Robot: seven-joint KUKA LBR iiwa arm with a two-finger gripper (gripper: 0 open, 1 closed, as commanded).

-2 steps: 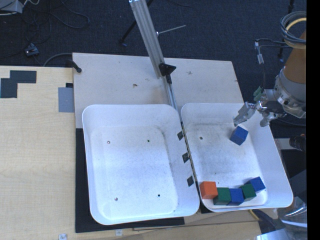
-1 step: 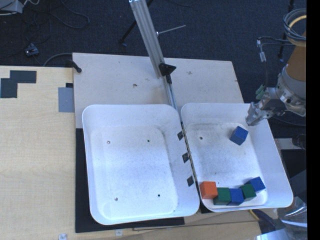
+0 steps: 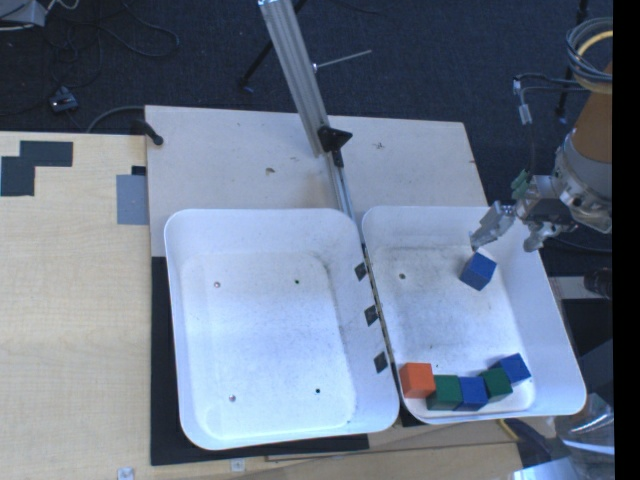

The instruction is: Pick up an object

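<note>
Two shallow white plastic bins sit side by side on the pale worktop (image 3: 400,143), their rounded rims touching along the middle, where small black clips (image 3: 370,314) mark the seam. The left bin (image 3: 190,238) has a smooth floor speckled with fine dark grit and a few small holes. The right bin (image 3: 555,358) holds the blocks: along its edge at 6 o'clock lies a tight row of cubes, an orange block (image 3: 417,379), then a green block (image 3: 446,391), a blue block (image 3: 473,391), a second green block (image 3: 497,381) and a second blue block (image 3: 515,368), each touching the next. Toward 1 o'clock in that bin a lone blue cube (image 3: 479,270) is tilted on a corner. The end effector (image 3: 515,230) is just above it, metal fingers spread apart and gripping nothing; the cube is just below the left finger, not between the two. A ribbed aluminium rail (image 3: 298,73) slants away at 12 o'clock
</note>
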